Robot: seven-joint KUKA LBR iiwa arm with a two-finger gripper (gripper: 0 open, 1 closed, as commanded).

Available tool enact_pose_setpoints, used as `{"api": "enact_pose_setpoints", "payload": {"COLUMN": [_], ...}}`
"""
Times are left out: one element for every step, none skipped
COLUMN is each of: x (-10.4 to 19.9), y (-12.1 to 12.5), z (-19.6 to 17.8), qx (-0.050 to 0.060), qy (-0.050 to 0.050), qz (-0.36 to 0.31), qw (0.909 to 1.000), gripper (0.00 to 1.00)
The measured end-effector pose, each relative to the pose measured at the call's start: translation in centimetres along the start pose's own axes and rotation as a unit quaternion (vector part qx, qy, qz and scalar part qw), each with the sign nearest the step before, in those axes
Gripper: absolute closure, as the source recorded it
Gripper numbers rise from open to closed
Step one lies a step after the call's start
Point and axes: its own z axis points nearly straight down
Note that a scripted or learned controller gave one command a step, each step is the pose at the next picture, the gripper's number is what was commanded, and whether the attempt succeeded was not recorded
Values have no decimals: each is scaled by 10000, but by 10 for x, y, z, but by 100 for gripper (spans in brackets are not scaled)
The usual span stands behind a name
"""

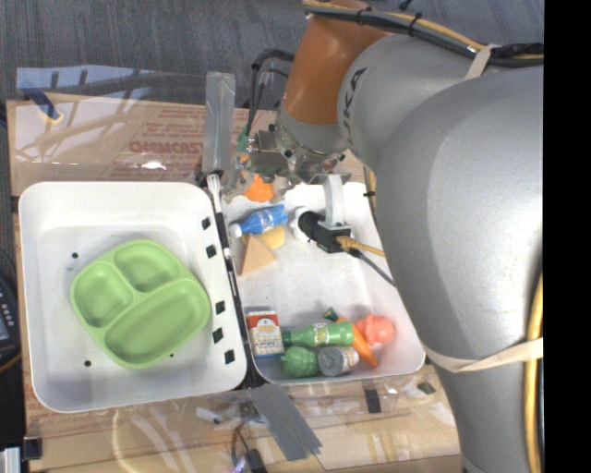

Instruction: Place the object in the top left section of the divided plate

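My pincer (266, 174) is hanging just over the orange thing (260, 191), I cannot tell if open or shut, and the plate (138, 303) is lying well away, down-left of it.

Smooth grey arm (462, 185); orange band (319, 65) above the wrist; dark cables (406, 20) along the top.

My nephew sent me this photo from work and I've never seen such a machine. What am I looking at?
One camera above the bench looks down. The grey shape is a robot arm reaching in from the right; its gripper hangs over the far end of the right bin. That bin holds a blue bottle, an orange piece, a tan wedge, a red-and-white box, a green bottle, a can and a pink toy. The left bin holds a green divided plate. I cannot tell whether it holds anything.
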Motion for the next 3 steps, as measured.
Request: {"api": "enact_pose_setpoints", "payload": {"x": [143,181,182], "y": [8,-2,-2], "z": [53,36,36], "qx": [27,9,13], "qy": [-3,-9,-11], "qz": [565,420,415], "qw": [9984,9991,9991], "gripper": [100,100,0]}}
